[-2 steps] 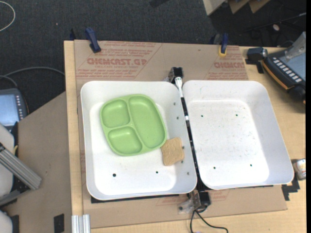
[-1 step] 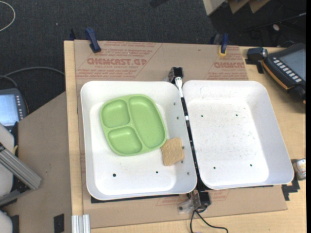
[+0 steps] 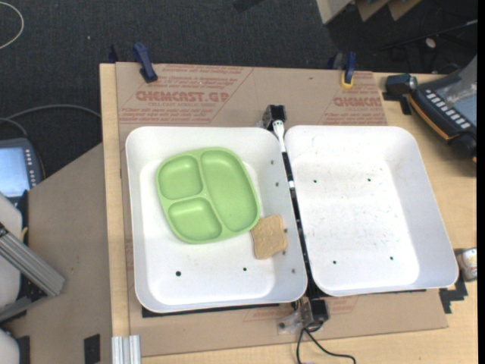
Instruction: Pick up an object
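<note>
Left bin (image 3: 151, 271) contains a green divided plate (image 3: 206, 196) and a tan sponge-like piece (image 3: 269, 236) touching the plate's lower right edge. Gripper state cannot be told. Recommended: descend vertically on the tan piece, clear of plate and bin wall.

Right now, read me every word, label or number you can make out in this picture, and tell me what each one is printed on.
"CHEMCAST GP": red print on the brown board behind the left bin.
A second red print of it on the board behind the right bin: partly cut off.
Smaller red lines beneath both: too blurred to read.
Green plate: no text.
</note>
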You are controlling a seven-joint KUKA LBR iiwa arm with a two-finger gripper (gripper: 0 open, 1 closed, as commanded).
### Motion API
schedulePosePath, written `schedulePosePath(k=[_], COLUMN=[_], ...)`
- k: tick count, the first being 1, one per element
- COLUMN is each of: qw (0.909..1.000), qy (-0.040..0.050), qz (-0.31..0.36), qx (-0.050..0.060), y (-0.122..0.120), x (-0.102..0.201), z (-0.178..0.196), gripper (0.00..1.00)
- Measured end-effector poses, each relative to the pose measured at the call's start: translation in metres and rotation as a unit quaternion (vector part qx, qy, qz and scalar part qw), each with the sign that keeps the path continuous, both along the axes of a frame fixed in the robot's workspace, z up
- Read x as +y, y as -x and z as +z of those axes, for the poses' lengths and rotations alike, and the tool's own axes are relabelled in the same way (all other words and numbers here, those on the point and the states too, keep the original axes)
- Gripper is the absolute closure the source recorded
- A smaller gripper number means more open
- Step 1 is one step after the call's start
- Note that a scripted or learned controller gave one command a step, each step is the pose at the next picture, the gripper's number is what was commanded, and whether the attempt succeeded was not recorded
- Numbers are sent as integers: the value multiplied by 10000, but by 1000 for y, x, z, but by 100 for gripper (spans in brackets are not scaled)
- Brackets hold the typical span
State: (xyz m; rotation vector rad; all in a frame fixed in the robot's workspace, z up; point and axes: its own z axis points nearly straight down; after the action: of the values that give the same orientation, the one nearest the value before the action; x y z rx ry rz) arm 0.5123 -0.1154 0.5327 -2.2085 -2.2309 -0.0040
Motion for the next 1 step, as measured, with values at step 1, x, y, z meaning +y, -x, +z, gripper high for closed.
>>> schedulePosePath(k=[1], qw=[10000], qy=[27], qz=[-44], qx=[-19], y=[-3], x=[-6], z=[9], gripper=[100])
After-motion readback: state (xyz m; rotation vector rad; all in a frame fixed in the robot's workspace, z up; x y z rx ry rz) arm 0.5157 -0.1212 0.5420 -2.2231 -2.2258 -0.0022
